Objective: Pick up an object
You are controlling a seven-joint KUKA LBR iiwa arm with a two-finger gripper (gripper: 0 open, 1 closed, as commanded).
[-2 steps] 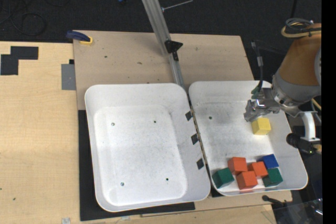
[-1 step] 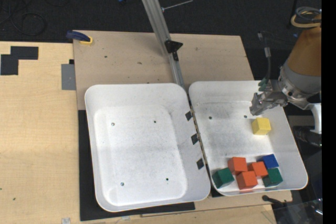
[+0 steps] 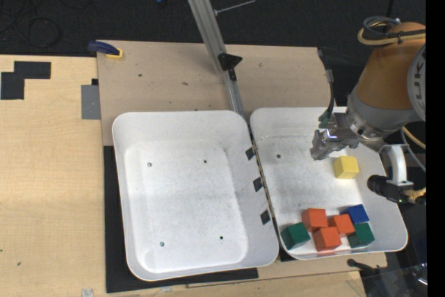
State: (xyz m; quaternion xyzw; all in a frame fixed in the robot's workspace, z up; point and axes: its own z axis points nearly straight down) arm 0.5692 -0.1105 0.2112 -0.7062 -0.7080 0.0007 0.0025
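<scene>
My gripper (image 3: 324,147) hangs over the upper middle of the right bin (image 3: 292,129), reaching in from the right under the orange-banded wrist. A yellow block (image 3: 345,167) lies just to its lower right, apart from it. Nothing shows between the fingers. Near the bin's front edge sits a cluster of blocks: three orange ones (image 3: 327,226), two green ones (image 3: 295,235) and a blue one (image 3: 358,213).
The left bin (image 3: 181,191) lies beside the right one, with small black clips along the shared rim (image 3: 256,183). A slanted aluminium bar (image 3: 208,31) rises from behind the bins. A blue and yellow clamp (image 3: 106,49) sits at the bench's far left corner.
</scene>
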